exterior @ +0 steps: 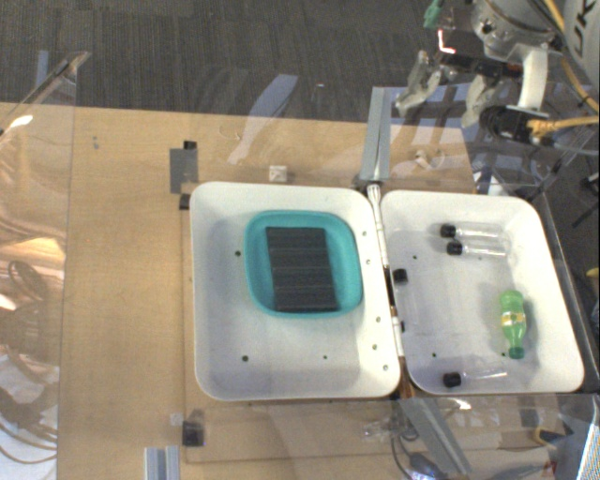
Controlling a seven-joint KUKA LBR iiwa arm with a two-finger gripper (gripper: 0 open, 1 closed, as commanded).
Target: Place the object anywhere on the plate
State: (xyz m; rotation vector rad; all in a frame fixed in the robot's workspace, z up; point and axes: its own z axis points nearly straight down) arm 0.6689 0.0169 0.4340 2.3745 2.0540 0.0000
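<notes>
Daylight glare falls across the wooden surface [122, 281], which carries two shallow white bins side by side. The left bin [225, 366] holds a teal plate [349, 267] set toward its far half, and a dark ribbed rectangular pad [301, 269] lies on the middle of that plate. The right bin [553, 366] holds the loose items. A green bottle [512, 322] lies on its side near that bin's right wall, its narrower end pointing toward the near edge. Two clear tubes with black caps [473, 238] lie close together in the far part of the same bin, caps pointing left. Another clear tube with a black cap [473, 377] lies along the near wall, well apart from the pair. A small black piece [399, 276] sits just beside the seam between the two bins.

The tool [442, 86] hangs above the far edge of the surface, beyond the right bin and well apart from everything in it. Its two pale fingers [413, 86] are spread wide, with a clear gap between them and nothing held there. The grey arm [511, 28] reaches in behind it from the upper right, with yellow cabling alongside. A small pale cube [277, 173] rests on the surface just beyond the left bin's far wall.
</notes>
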